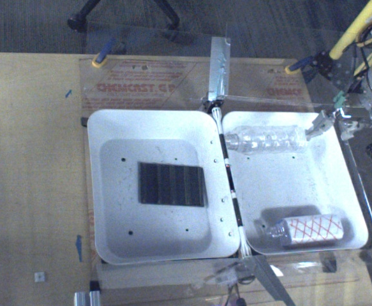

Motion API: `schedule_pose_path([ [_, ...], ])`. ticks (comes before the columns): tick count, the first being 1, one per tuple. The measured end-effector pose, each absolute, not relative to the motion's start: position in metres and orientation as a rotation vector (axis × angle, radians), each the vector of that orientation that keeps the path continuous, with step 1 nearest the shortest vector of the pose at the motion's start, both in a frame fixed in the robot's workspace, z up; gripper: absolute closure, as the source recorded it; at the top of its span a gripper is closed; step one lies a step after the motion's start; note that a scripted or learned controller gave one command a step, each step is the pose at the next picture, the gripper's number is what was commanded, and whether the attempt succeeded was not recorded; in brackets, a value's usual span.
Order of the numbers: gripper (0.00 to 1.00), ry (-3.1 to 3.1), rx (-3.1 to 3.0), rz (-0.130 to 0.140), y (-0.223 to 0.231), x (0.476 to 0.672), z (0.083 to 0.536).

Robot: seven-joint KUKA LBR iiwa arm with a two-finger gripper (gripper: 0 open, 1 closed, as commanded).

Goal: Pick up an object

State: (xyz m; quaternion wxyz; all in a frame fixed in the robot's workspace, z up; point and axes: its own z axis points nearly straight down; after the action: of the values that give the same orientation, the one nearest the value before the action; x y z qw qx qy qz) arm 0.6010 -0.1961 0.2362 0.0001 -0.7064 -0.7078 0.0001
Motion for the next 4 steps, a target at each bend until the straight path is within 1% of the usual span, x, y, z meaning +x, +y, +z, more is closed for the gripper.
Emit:
schedule_pose_path([
  [1, 0.00, -2.353, -2.081, 0.000, -0.206, 0.480, 0.208],
  [2, 0.00, -2.562, -1.815, 0.000, -0.092, 0.480, 0.235],
  [3, 0.00, -2.704, -1.633, -0.009, -0.162, 0.484, 0.089],
  [4, 0.00, -2.920, -1.212, -0.008, -0.154, 0.486, 0.089],
])
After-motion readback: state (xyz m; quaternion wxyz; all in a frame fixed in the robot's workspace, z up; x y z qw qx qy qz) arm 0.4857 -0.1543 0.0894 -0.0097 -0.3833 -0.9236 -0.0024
